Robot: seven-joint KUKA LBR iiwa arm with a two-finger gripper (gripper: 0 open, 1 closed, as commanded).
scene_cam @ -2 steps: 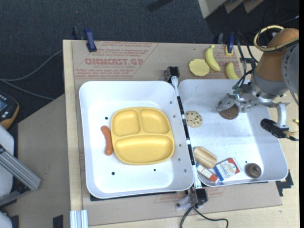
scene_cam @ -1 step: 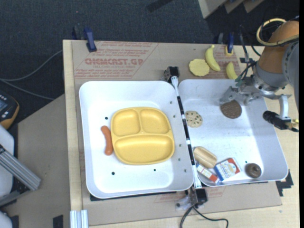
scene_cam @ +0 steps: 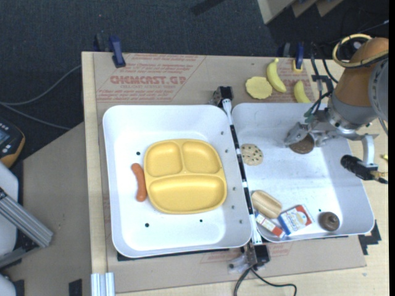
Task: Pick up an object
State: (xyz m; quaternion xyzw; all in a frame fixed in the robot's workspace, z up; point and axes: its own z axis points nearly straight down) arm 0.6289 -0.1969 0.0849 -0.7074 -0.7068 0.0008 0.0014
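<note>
Near the right bin's (scene_cam: 345,193) back edge, jaws (scene_cam: 302,142) sit over a brown round piece (scene_cam: 302,146); can't tell if they grip it. Cookie (scene_cam: 251,154) lies by the left wall.

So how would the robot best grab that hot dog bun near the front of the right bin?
Probably from straight above, closing across the short width at the middle of the hot dog bun. It lies flat and elongated, with the bin's left wall close on one side and a small carton crowding its far end, so the open midsection seems easiest.
</note>
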